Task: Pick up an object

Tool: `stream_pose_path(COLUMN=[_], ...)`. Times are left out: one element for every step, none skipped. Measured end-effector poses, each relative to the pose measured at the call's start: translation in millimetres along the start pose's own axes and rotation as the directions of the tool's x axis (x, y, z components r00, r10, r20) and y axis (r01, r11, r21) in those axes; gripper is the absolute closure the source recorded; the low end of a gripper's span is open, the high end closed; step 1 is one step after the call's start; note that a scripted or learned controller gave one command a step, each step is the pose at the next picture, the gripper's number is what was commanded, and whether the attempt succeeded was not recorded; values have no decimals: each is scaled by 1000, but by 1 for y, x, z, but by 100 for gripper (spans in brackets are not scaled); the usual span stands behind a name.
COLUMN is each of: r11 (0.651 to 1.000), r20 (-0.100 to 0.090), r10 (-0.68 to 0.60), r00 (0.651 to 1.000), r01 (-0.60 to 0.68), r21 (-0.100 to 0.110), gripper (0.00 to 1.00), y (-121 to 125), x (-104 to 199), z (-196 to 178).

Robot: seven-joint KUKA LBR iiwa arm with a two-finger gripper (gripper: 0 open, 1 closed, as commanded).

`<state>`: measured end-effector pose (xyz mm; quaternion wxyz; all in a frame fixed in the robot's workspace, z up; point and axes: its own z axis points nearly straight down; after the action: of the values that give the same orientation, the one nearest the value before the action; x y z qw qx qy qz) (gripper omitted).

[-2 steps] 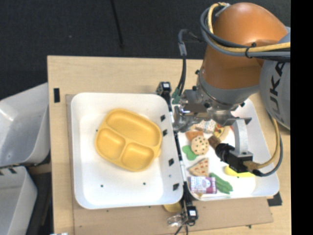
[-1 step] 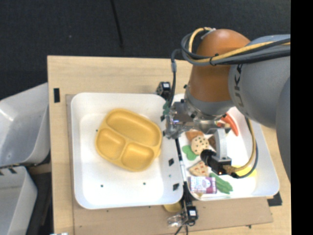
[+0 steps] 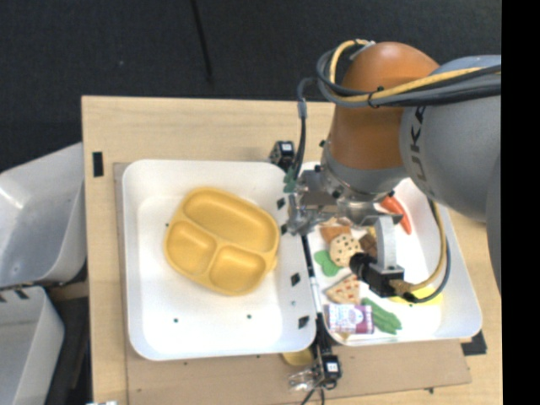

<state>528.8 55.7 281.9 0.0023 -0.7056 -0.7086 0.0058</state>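
Note:
The right bin (image 3: 462,309) holds a heap of toy food: a round speckled cookie (image 3: 342,246), an orange carrot (image 3: 397,213), a green piece (image 3: 325,261), a tan wedge (image 3: 344,291), a purple-and-white carton (image 3: 348,318) and a green pod (image 3: 385,320). My gripper (image 3: 341,223) hangs low over the bin's left part, just above the cookie, under the grey wrist and its orange band (image 3: 380,78). The wrist hides its lower end, and I see nothing held.
A yellow three-part plate (image 3: 222,240) lies in the left bin (image 3: 135,251). A black part (image 3: 372,275) and a yellow cable (image 3: 424,293) of the arm hang over the right bin. The divider between the bins (image 3: 297,277) runs close to the gripper's left.

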Motion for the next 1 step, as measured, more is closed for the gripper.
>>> stream_pose_path(r11=[1000], r20=[-8], r10=[-11], r00=[1000], r01=[11], r21=[-12], gripper=[100], y=[-40], x=[113], z=[-75])
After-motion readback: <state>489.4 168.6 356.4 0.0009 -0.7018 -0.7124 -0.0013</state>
